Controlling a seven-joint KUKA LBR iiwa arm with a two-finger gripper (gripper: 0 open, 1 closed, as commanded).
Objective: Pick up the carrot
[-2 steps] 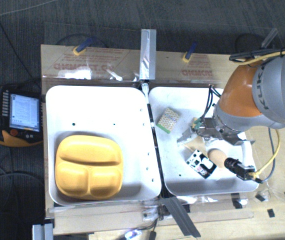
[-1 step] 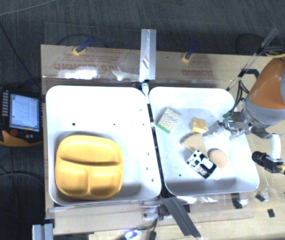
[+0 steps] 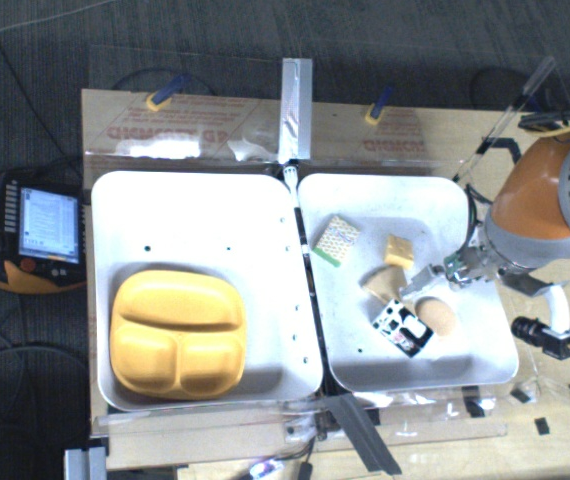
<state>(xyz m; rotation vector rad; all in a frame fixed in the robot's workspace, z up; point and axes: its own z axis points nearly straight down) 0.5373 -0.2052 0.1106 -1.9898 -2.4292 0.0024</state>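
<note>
My gripper (image 3: 437, 276) reaches into the right bin (image 3: 365, 363) from the right, below the arm's orange band (image 3: 530, 203). It hangs just above a tan rounded object (image 3: 436, 316) and to the right of a pale tan wedge (image 3: 380, 284). A yellow block (image 3: 398, 251) lies a little up and left of the gripper. A black-and-white patterned item (image 3: 401, 328) rests beside the tan rounded object, towards the bin's front. None of these small pieces has a colour or shape I can read with certainty as the carrot.
A green-and-yellow patterned packet (image 3: 337, 239) lies at the right bin's upper left. A large yellow loaf-shaped object (image 3: 177, 330) fills the front of the left bin (image 3: 195, 203). A divider rim (image 3: 307, 268) separates the bins. A handheld pendant (image 3: 35, 233) sits off the bench's left.
</note>
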